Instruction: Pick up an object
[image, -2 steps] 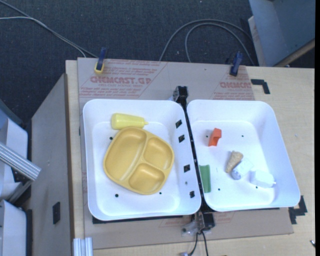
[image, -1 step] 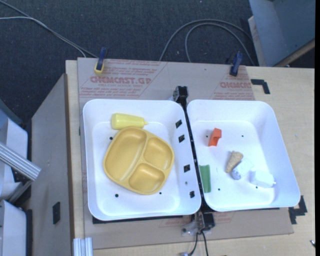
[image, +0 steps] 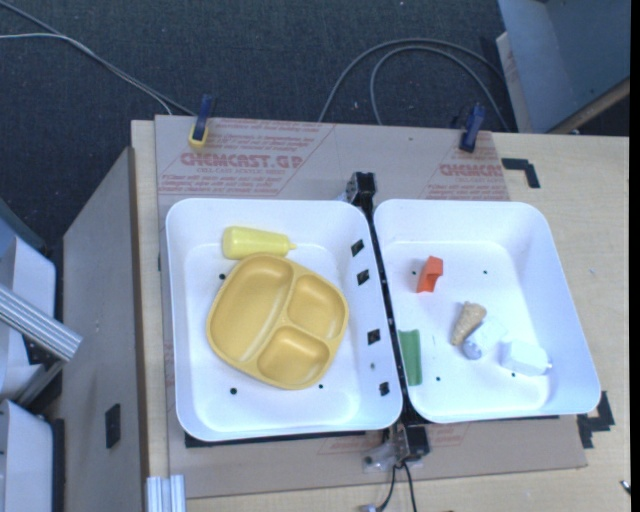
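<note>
Two white bins (image: 190, 300) on cardboard-topped bench (image: 330, 150)

One fixed camera looks down at a slant on the counter (image: 100, 300), framing both white bins (image: 185, 330) whole.

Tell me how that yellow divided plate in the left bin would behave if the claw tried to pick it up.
The yellow divided plate looks like rigid moulded plastic, so it probably stays stiff and is likely light for its size. It lies flat and wide in the left bin, so only its thin rim offers a grip, and the glossy surface may slip. It seems unlikely to roll.
</note>
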